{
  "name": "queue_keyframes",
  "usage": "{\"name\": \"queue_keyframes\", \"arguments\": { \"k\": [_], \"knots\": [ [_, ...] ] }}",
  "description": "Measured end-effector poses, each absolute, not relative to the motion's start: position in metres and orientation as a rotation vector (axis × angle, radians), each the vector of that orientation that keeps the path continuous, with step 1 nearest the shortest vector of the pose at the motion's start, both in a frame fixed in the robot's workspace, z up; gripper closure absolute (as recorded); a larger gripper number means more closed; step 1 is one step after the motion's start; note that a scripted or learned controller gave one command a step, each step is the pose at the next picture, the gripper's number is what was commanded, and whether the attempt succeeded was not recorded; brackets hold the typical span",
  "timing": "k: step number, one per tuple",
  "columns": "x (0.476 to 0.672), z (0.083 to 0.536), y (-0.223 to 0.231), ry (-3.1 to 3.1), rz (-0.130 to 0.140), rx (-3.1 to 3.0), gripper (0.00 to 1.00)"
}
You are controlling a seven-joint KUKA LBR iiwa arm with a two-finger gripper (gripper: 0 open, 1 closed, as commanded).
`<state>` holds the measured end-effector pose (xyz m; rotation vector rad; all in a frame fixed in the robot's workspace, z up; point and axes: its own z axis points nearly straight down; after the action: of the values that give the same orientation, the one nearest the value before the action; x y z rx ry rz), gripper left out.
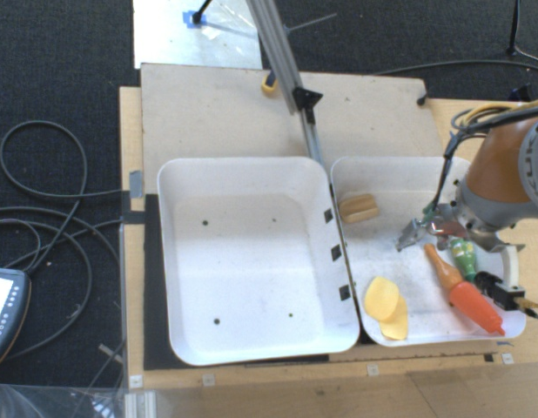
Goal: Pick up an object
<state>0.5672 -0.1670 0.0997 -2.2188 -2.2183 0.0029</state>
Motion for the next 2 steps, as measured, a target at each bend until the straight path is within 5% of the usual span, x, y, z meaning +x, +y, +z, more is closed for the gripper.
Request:
{"name": "queue_keyframes", "arguments": {
  "k": [1, 2],
  "knots": [
    [0.568, 0.091, -0.167, -2.222, 0.000, -2.221, 0.00],
    [0.569, 0.102, -0.167, -2.224, -0.004, -2.223, 1.00]
  ]
}}
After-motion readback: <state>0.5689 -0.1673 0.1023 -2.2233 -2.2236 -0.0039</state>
